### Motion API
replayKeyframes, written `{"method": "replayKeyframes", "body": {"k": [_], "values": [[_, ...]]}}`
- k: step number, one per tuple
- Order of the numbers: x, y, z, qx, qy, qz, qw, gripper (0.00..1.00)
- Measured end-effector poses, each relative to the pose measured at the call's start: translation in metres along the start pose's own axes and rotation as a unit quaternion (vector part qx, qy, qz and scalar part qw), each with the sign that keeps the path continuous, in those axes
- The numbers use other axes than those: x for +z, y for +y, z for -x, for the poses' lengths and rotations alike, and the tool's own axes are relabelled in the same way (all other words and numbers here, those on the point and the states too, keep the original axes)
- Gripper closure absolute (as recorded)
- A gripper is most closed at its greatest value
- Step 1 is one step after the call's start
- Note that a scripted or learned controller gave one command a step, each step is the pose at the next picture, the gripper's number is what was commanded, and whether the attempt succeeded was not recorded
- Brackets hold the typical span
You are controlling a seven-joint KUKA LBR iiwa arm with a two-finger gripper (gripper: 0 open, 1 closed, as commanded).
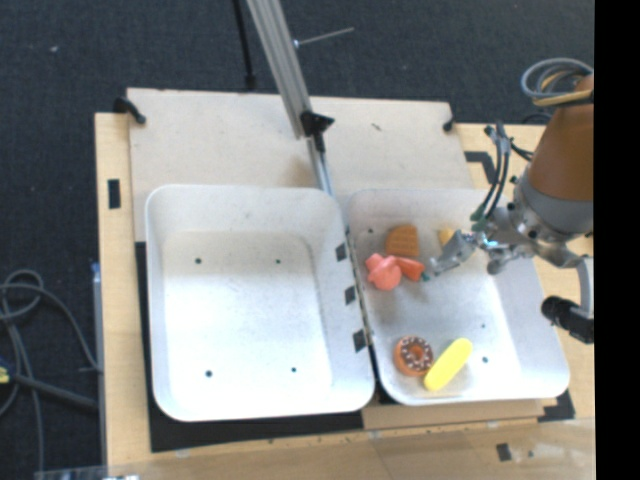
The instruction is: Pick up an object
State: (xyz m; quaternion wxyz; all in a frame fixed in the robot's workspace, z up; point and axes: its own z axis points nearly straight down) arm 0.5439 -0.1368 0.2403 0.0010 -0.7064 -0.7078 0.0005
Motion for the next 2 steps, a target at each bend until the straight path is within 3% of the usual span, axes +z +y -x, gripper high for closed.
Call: {"method": "replayKeyframes", "body": {"k": [1,2], "values": [[-0.003,0.001,0.001,0.001,-0.001,0.002,1.0000,0.00],[0.061,-0.001,0.001,0.002,-0.001,-0.001,1.0000,0.00]]}}
